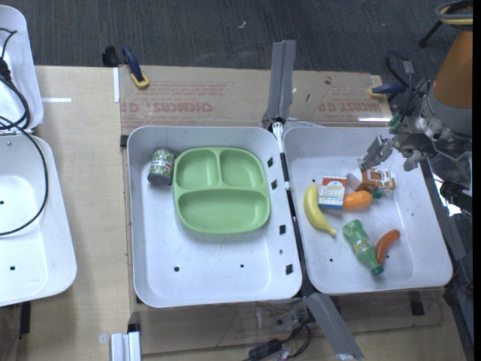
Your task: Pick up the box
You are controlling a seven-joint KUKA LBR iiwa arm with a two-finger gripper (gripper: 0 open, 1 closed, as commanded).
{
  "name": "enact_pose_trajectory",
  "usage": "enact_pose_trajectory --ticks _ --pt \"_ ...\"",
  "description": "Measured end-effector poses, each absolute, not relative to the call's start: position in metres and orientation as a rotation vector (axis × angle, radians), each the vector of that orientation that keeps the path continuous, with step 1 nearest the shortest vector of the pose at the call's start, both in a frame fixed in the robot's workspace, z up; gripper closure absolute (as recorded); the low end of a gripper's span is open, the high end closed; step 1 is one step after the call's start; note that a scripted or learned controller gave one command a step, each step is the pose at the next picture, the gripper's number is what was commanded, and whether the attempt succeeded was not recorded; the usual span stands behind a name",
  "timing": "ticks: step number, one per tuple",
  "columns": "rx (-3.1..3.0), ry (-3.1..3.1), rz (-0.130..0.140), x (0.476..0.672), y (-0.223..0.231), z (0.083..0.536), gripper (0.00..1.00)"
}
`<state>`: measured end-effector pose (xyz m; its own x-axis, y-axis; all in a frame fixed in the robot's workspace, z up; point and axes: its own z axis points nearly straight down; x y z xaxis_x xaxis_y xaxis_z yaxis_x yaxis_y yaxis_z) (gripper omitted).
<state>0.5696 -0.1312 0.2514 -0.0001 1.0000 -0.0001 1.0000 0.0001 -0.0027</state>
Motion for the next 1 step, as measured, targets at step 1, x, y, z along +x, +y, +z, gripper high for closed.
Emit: enact_pose_trajectory --ticks 1 --pt "-1.835 -2.551 0.002 0.551 -0.1366 0.3848 0.0"
